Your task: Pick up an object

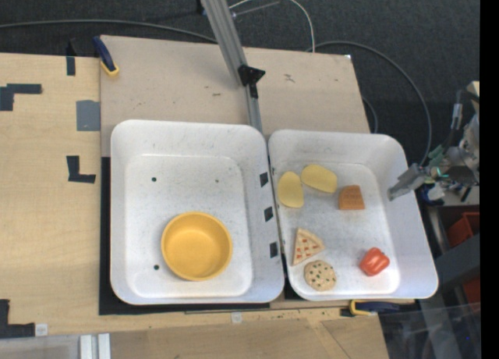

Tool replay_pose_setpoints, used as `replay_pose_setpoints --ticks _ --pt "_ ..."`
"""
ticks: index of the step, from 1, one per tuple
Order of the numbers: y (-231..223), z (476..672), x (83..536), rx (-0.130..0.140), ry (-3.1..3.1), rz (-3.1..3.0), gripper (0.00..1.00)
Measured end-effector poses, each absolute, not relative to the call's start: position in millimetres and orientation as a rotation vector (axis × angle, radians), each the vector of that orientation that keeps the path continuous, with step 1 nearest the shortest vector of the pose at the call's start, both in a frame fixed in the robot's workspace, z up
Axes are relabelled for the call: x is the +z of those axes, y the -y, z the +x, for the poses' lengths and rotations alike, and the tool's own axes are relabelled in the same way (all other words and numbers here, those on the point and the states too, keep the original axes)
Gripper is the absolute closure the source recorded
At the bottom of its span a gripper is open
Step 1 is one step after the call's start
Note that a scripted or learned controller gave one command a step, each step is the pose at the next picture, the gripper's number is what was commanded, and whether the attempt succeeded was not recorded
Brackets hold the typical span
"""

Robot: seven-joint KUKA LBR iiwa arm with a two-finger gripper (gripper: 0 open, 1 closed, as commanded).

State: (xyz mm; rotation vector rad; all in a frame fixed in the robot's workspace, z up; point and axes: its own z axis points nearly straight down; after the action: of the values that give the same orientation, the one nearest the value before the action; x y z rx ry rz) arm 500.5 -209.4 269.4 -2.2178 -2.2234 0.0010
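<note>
- Cookie (320, 275), pizza slice (307, 246) and red pepper (374, 261) lie along the near side of the right bin (405, 217).
- Yellow bowl (196, 245) sits in the left bin (132, 193), well apart from the arm.
- Orange block (351, 197) and two yellow pieces (319, 178) lie farther back.
- Gripper (405, 182) hangs at the right bin's right rim; whether it is released or clenched I cannot tell, and nothing is seen in it.
- Orange block is the likeliest target: it lies just left of the gripper, nearest to it, with no marked long axis.
</note>
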Motion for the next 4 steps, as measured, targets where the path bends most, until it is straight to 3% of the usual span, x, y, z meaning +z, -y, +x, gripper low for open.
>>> replay_pose_setpoints --ticks 1,4 --pt "209.5 500.4 269.5 0.001 2.223 -2.218 0.00" --pt "193.4 513.0 126.4 0.006 2.220 -2.215 0.00"
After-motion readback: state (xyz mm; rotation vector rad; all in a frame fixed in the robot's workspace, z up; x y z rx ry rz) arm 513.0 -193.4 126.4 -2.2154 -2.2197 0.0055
